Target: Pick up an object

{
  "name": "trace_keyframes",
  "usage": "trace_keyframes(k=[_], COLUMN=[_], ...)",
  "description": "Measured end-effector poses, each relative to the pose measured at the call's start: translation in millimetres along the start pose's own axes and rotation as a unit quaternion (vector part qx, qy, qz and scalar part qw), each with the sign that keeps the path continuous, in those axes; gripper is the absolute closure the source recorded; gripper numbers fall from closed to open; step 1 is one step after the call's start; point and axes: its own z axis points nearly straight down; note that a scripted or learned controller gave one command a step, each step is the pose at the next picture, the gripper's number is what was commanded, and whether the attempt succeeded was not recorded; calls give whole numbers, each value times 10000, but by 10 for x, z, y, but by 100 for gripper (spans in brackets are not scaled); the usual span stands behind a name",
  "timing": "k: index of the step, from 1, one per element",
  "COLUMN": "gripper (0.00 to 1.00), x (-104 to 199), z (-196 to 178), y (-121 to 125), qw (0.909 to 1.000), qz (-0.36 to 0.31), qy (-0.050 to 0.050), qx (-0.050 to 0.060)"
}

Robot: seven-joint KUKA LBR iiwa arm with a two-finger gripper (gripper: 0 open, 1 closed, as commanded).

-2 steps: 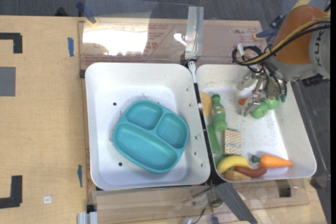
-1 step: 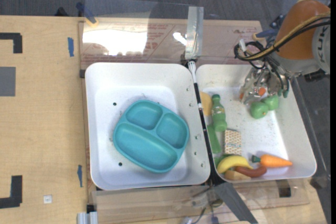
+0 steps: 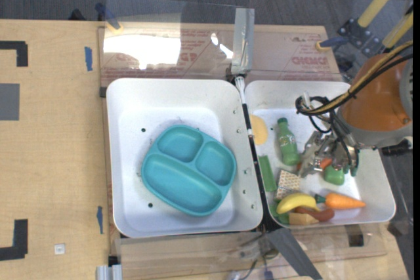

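So the arm (image 3: pixel 380 98) is reaching in from the right and its claw (image 3: pixel 326 155) is hanging low inside the right bin (image 3: pixel 377 170), right in the middle of the toy food pile. I honestly can't tell what state the claw is in, too much metal and cable clutter there. A small green piece (image 3: pixel 335 174) is sitting just beside its tip, maybe touching, can't say. The green bottle (image 3: pixel 285 141) is lying just left of the claw, with a yellowish round thing (image 3: pixel 260 130) up against the bin's left wall and a long green stick (image 3: pixel 266 172) below it. Near the front edge a banana (image 3: pixel 294 202), a carrot (image 3: pixel 344 201) and a checkered cracker (image 3: pixel 287 181) are lying close together. The left bin (image 3: pixel 128 115) is holding a teal divided plate (image 3: pixel 189 170). Both bins are sitting on the counter (image 3: pixel 49 141).
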Motion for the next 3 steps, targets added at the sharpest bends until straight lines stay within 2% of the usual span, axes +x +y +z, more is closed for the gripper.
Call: trace_keyframes(k=[1,2,3], gripper=[0,0,0], x=[-5,112,-373], z=[7,2,-1121], y=[0,329,-362], qw=[10000,9994,9977], qz=[0,340,675], qy=[-11,-32,-55], qx=[2,2,15])
